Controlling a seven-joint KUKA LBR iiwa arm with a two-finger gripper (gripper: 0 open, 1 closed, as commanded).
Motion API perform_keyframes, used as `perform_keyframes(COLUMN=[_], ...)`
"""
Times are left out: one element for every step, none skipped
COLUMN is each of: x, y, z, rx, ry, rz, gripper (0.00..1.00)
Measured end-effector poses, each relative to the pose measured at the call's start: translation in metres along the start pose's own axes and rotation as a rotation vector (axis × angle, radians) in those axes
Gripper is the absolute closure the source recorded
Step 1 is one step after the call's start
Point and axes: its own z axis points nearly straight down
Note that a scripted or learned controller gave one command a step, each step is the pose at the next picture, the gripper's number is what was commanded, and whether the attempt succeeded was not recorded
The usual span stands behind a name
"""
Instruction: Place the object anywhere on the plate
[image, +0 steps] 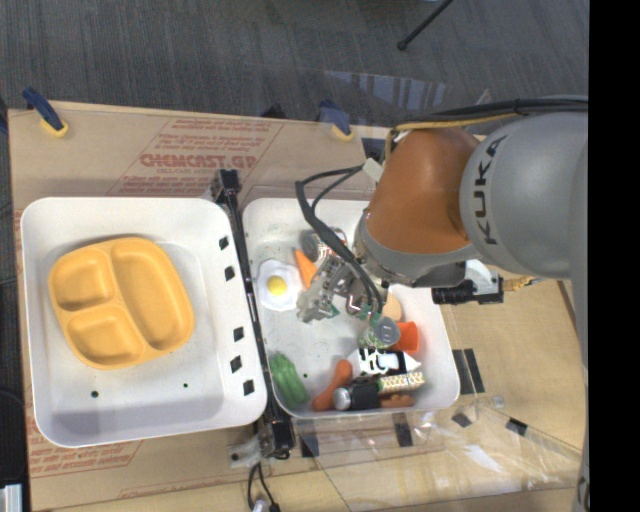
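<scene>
Dark grey ribbed floor (180, 50) up top — brown cardboard sheet (150, 150) w/ blue clamps (45, 112) on bench.

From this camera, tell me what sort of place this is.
Likely a robot lab test bench: a grey arm over two white bins, toy food, and a cardboard sheet clamped down.

plate (120, 300) in L bin (40, 400) | toy food (277, 285) in R bin (445, 385)

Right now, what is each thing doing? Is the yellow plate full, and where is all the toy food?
Yellow plate: flat in the left bin, nothing on it.
Fried egg: lying in the right bin, yolk up.
Green vegetable: lying near the right bin's front corner.
Carrot: lying beside the gripper.
Gripper: down in the right bin.
</scene>
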Motion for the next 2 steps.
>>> perform_keyframes(x=[0.046,0.069], y=[0.086,0.164], z=[-0.05,-0.024], rx=[-0.005,-0.001], ry=[-0.003,0.003], rz=[0.2,0.281], gripper=[1.0,1.0])
